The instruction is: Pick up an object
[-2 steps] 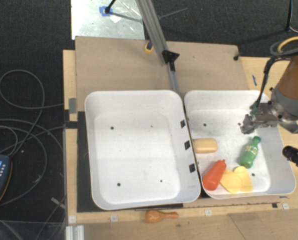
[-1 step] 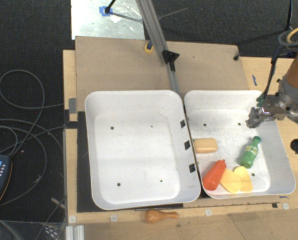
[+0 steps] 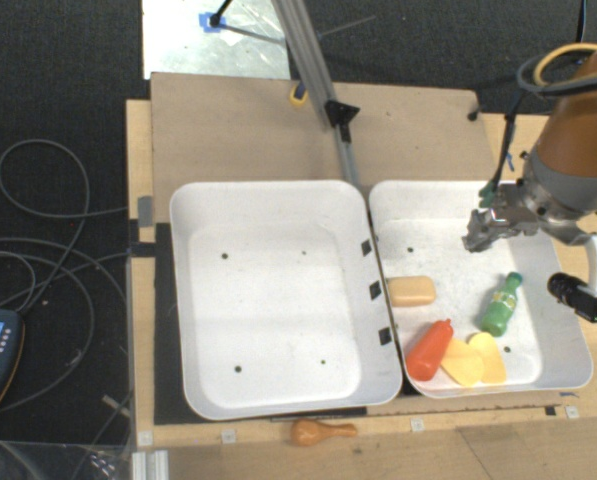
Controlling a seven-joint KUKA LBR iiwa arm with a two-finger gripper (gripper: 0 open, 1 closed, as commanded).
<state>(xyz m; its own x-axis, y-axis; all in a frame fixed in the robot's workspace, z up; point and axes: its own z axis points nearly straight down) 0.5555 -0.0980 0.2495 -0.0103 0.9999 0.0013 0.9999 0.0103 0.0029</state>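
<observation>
Green bottle point(image 3: 500, 304) lying in right bin point(image 3: 418, 206), near right side, beside yellow pieces point(image 3: 475, 360) and red bottle point(image 3: 430, 348); tan block point(image 3: 411, 290) left of it. No label readable. Gripper point(image 3: 481, 230) hanging over bin's far part, arm point(image 3: 578, 138) bent in from right. Finger state: cannot tell.

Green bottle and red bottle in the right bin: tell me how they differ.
The green bottle is green with a yellow cap; the red bottle is red-orange all over. The green one lies nearer the bin's middle, the red one against its left wall beside the yellow pieces. Both lie tilted in the right bin.
</observation>
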